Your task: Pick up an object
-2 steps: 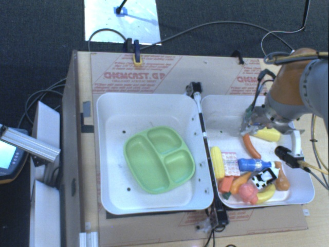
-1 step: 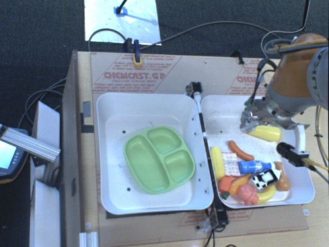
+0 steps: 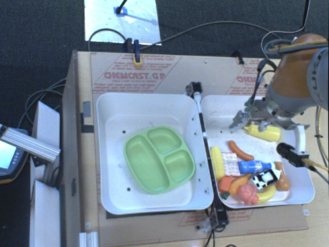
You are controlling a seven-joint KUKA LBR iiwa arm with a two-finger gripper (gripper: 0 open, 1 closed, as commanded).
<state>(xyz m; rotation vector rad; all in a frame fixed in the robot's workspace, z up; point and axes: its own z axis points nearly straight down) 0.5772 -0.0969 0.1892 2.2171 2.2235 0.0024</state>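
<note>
hand: fingers look spread, gripping nothing | yellow toy: right bin, back end, just beside hand | feel: probably light, smooth plastic, kinda slippery | grab: across the narrow middle

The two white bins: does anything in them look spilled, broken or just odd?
Nothing looks spilled or broken. The lopsidedness stands out: the left bin holds a green divided plate lying askew, while the toy food is heaped in a jumble in the right bin, the corn cob beside its left wall.
</note>
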